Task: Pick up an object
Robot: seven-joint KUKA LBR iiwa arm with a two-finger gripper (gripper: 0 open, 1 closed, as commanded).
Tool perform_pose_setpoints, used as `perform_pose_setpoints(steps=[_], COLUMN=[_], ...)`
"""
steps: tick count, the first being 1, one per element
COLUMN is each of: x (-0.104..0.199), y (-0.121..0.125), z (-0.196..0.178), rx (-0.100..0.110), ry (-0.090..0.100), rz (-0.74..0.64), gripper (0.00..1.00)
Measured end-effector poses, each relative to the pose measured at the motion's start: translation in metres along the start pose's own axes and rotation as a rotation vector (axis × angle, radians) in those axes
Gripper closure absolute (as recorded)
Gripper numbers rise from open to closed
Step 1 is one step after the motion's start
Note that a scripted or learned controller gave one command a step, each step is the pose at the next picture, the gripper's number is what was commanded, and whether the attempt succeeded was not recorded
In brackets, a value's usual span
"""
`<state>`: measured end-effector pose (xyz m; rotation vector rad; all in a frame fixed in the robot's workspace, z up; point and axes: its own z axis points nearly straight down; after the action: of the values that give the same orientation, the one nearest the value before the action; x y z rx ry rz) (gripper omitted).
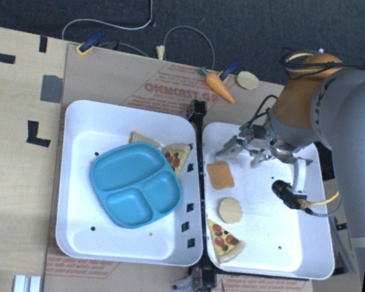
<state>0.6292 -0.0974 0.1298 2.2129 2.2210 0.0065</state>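
My gripper [242,154] hangs over the back of the right bin [289,250], its two fingers [226,148] spread apart with nothing between them. Just below and left of it lies a brown toast-like piece [220,175]. Nearer the front rest a round beige biscuit [230,210] and a pizza slice [224,241]. In the left bin [73,221] a blue divided plate [136,184] lies over a second pizza slice [177,155] and another flat piece [141,140].
Behind the bins on the cardboard lie a toy carrot [219,86] and a pale round piece [248,81]. Cables run along the back. A black divider [195,178] separates the bins. The arm's grey body [352,147] covers the right side.
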Motion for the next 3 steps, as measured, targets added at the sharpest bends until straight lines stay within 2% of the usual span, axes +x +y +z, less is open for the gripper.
perform_pose_setpoints(steps=[1, 2, 3], x=[-0.009, -0.008, 0.001], y=[-0.016, 0.035, -0.011], z=[0.045, 0.045, 0.043], rx=[0.005, 0.004, 0.003], ry=[0.0, 0.001, -0.001], rz=[0.003, 0.001, 0.004], gripper=[0.0, 0.0, 0.0])
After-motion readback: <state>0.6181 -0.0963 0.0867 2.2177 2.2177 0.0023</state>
